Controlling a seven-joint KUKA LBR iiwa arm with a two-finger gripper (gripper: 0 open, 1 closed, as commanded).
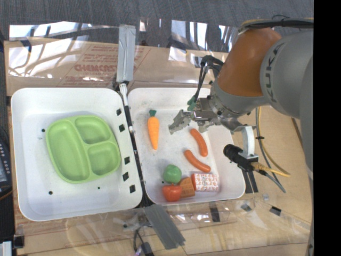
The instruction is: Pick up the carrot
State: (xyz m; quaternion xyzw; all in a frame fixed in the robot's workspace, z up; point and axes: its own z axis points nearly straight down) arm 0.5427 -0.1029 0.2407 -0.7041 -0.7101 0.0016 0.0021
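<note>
The carrot [153, 133] lies in the right bin [139, 103], near its left wall. It is orange, and its green top points to the far side. My gripper [192, 123] hangs over the middle of that bin, to the right of the carrot and apart from it. Its fingers are open with nothing between them; the left fingertip [177, 124] is the one nearer the carrot.
Two red-orange sausages [199, 142] [197, 161] lie just below the gripper. A green ball-shaped item [172, 173], a tomato [171, 193], an orange block [186, 186] and a red-and-white packet [205, 182] crowd the bin's near edge. A green divided plate [82, 148] sits in the left bin [26, 159].
</note>
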